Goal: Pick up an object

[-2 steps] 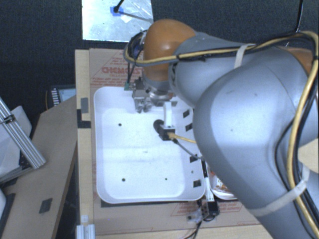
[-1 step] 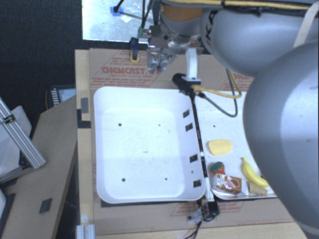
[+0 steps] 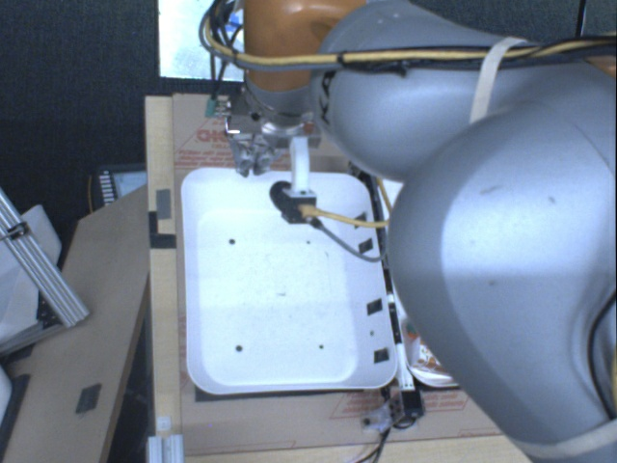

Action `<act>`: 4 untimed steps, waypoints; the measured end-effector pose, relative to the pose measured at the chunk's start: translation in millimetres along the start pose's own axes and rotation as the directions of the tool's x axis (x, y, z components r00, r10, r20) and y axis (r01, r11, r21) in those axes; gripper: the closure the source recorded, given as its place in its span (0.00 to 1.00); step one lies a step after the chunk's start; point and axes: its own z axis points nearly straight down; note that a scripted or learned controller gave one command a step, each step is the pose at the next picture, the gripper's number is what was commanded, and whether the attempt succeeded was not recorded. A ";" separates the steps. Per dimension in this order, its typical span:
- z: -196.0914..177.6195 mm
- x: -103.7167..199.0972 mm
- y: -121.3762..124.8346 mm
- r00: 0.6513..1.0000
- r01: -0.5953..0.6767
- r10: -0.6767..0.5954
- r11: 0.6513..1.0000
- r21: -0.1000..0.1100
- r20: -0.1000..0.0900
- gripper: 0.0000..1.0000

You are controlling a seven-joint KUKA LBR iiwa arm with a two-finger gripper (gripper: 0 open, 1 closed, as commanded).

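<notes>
Overhead slanted view of the tabletop (image 3: 166, 355). The grey arm (image 3: 501, 220) is reaching in from 3 o'clock and covering most of the view's right half. Its orange band (image 3: 294, 8) is sitting at 12 o'clock. The tool (image 3: 253, 157) is hanging just below the band, over the far rim of the left bin (image 3: 280, 307), at the bin's 12 o'clock edge. Whether the tool is released or clenched cannot be told, since it is small and blurred here, and nothing is showing in its grasp.

A white rod (image 3: 301, 162) is hanging down beside the tool toward 3 o'clock. A black fitting (image 3: 285, 202) is sitting at the rod's lower end, over the bin's far part. A yellow cable (image 3: 347, 222) is running from the fitting toward 3 o'clock and passing behind the arm.

The only loose thing in sight is a small orange-and-white item (image 3: 425, 359). It is peeking out from under the arm at about 4 o'clock, just beyond the left bin's right wall and well apart from the tool. Its kind cannot be told.
</notes>
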 end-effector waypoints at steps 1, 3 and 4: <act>25.7 -75.3 -3.0 1.000 -0.014 0.014 1.000 0.000 0.002 1.00; 145.9 -118.6 2.6 1.000 -0.012 0.012 1.000 -0.006 0.002 1.00; -20.0 -46.3 2.7 1.000 0.002 -0.002 1.000 -0.020 -0.006 1.00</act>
